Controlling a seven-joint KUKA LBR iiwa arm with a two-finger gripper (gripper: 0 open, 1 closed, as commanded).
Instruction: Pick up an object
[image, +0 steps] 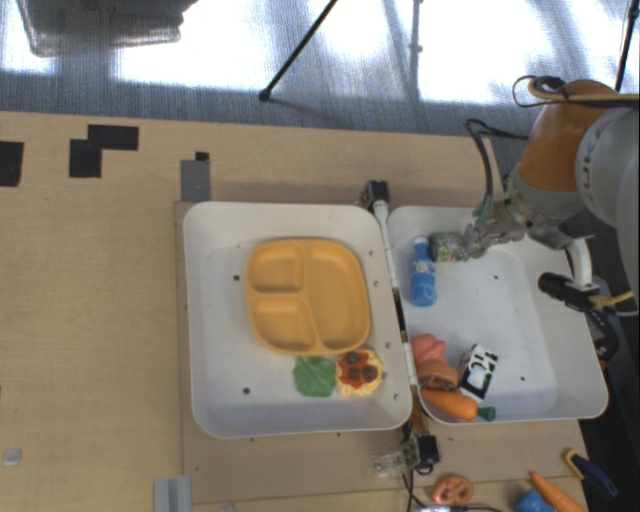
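My gripper (480, 236) hangs low over the far edge of the right bin (545, 345), reaching in from the right. A small green-grey object (445, 247) lies right at its tip, touching or nearly touching it; whether it is gripped I cannot tell. Just in front of it a blue bottle (423, 281) lies by the bin's left wall. At the bin's near left corner sit a pink toy (428, 348), a brown bun (438, 376), an orange carrot (452, 405) and a black-and-white cube (480, 370).
The left bin (215, 330) holds a yellow divided plate (305, 295), a green leaf (315, 376) and a small pizza toy (360, 372). A pretzel (452, 490) and another carrot (548, 495) lie on the bench in front of the right bin.
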